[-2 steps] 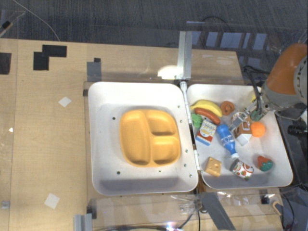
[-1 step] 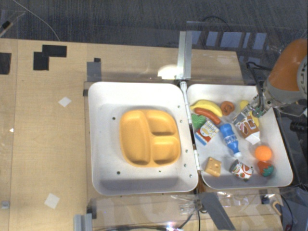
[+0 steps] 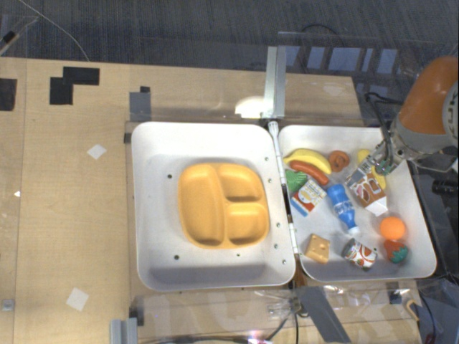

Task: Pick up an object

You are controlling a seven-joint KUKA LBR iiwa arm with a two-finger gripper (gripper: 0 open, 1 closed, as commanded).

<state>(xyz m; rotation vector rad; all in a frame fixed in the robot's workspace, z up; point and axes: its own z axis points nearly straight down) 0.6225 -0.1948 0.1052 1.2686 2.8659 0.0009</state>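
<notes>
The pincer hangs low over the far right part of the right bin, at the end of the grey arm with its orange band; whether it is spread or closed cannot be told from this slant, and nothing can be seen held in it. It sits just above a small brown-and-white carton, with a scrap of yellow showing just beside it.

The left bin carries a yellow divided tray, lying flat in its middle, one long compartment on the left side and two smaller ones on the right.

The loose things all lie in the right bin. A banana lies near the far left corner, its long axis running left to right. A red sausage lies touching its near side, slanting from far left to near right. A blue bottle lies on its side in the middle, long axis slanting, its pale cap toward the near right. Left of it is a red-and-white carton with a green piece against the bin's left wall. A brown doughnut sits between the banana and the pincer. An orange lies near the right wall, a red-and-green fruit just nearer, a tipped can beside that, and a wedge of cheese at the near left.
</notes>
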